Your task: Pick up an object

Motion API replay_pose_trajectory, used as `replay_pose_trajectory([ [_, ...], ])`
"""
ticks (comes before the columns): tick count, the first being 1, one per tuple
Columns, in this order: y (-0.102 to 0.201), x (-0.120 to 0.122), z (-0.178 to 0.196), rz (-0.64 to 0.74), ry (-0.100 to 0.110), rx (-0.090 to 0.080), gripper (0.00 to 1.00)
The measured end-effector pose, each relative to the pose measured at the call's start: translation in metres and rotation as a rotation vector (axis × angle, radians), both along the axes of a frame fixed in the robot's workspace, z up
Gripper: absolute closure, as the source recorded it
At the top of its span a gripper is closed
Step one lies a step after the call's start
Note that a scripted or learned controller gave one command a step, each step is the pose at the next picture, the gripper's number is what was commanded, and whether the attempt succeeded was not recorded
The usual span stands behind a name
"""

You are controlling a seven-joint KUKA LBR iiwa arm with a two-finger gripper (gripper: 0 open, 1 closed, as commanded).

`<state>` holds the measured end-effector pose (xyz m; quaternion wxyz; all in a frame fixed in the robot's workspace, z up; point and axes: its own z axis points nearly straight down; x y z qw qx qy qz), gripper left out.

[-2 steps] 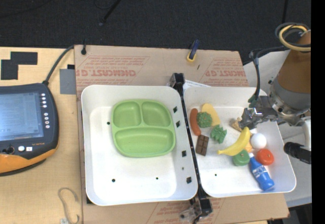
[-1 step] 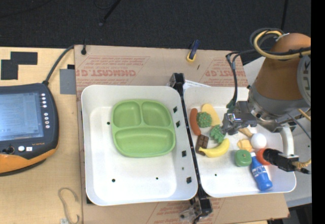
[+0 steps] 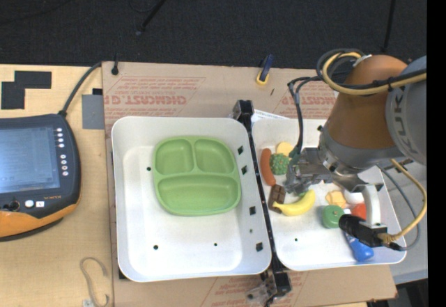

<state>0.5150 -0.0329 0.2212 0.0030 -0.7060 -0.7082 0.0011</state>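
1. Banana, a yellow toy one, lies on the floor of the right bin, near the wall this bin shares with the left one. It is the object closest to the gripper.
2. The gripper is low inside the right bin, just above the upper side of the banana. I cannot tell if it touches it.
3. How the jaws stand I cannot tell, because this part is dark and the wrist partly covers it.
4. Around the gripper are other toy foods:
   - a red sausage and a green broccoli-like piece on the left bin's side of it;
   - a brown piece just beside the banana's end;
   - a green ball and a pale yellow piece on the other side.
5. The left bin holds a green divided plate, well apart from the arm.
6. My judgement: the task is at the reaching or gripping step. No object looks lifted, so closing on one thing and raising it is not yet done.
7. The pieces lie close together, so I think the gripper may push a neighbour or catch nothing.
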Motion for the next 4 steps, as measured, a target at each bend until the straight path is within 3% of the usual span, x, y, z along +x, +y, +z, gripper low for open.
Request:
replay_pose_trajectory([
  [2,0.109,-0.020,0.015,0.003,-0.001,0.000,1.00],
  [3,0.096,-0.012,0.007,-0.003,0.000,-0.004,1.00],
  [4,0.104,-0.018,-0.004,-0.003,0.001,-0.003,1.00],
])
